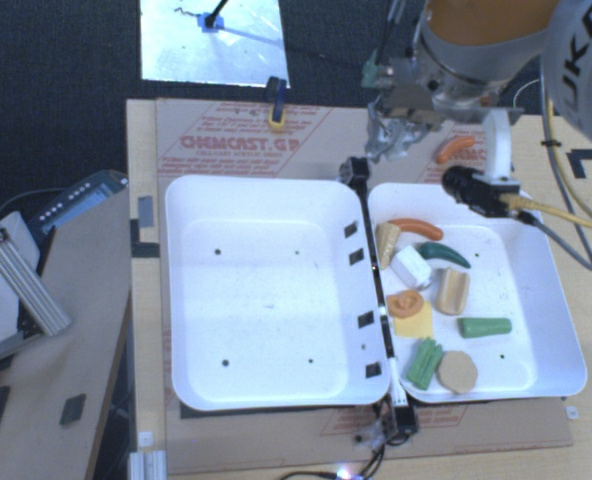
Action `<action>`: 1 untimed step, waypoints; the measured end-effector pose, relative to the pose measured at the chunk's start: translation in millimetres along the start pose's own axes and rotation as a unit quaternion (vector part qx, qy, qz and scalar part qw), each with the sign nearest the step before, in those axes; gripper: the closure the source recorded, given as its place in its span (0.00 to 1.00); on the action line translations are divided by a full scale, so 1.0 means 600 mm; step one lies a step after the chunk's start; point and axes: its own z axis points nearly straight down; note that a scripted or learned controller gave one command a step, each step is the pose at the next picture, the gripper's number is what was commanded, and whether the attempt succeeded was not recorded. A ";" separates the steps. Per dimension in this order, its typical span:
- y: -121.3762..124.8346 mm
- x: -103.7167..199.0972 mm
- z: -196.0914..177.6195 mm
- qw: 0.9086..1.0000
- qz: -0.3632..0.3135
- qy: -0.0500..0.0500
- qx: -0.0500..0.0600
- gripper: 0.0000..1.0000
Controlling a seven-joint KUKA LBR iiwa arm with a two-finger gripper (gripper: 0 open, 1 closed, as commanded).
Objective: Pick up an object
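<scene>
Two white bins [266,218] sit on the bench [576,268]; the right bin [546,298] holds nine toy foods [446,293]. The hand [401,138], upper right, has an unreadable grip.

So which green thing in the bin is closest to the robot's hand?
The dark green curved piece, just below the orange sausage shape. The other two green pieces lie lower in the right bin, farther from the gripper.

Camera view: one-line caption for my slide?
Gripper above the right bin's far edge; toy foods lie inside, left bin alongside.
</scene>
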 end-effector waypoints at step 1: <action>-0.014 0.045 -0.215 1.000 -0.001 0.002 -0.005 1.00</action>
